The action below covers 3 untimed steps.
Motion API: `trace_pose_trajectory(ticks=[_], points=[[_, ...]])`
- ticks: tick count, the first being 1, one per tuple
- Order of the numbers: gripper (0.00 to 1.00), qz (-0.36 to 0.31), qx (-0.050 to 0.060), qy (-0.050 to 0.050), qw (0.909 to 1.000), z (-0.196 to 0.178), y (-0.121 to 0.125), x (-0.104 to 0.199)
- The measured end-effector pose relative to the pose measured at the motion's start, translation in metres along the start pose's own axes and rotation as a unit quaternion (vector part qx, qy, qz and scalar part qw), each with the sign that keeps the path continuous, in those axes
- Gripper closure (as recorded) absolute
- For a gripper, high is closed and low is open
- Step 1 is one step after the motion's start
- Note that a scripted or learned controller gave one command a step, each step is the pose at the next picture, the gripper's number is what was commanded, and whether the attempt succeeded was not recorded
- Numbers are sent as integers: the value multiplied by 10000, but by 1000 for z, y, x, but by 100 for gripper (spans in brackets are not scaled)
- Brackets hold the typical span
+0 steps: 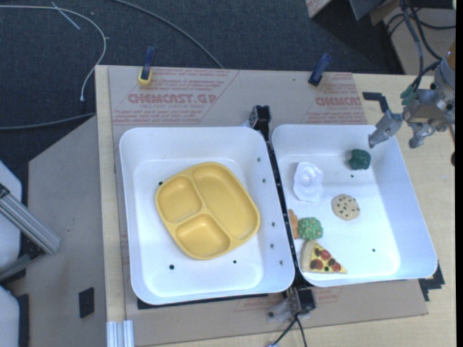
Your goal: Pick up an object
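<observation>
The right bin (pixel 412 215) holds several small items: a dark green lump (pixel 359 159) near its far edge, a white piece (pixel 307 181), a chocolate-chip cookie (pixel 346 207), a green broccoli (pixel 310 228) with an orange strip (pixel 293 223) beside it, and a pizza slice (pixel 323 259). My gripper (pixel 399 139) hangs over the bin's far right corner, above and to the right of the dark green lump. Its fingers (pixel 381 134) are spread open with nothing between them.
The left bin (pixel 137 266) holds a yellow divided plate (pixel 207 210). Black clips (pixel 260 116) sit where the bins meet. Two blue clamps (pixel 147 65) hold the cardboard at the far edge. Cables trail at the back left.
</observation>
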State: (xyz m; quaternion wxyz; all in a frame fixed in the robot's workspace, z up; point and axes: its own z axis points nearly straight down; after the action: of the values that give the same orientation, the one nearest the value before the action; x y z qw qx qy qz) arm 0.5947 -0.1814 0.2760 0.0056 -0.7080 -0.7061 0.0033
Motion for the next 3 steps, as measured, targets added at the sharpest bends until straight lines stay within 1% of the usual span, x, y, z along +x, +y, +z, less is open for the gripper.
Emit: trace_pose_trajectory(ticks=[1, 2, 3], points=[[0, -15, -60, -13, 10000, -7, 2, 1], [0, -12, -28, -4, 10000, 56, 2, -2], [0, -13, -30, -1, 10000, 107, -7, 2]])
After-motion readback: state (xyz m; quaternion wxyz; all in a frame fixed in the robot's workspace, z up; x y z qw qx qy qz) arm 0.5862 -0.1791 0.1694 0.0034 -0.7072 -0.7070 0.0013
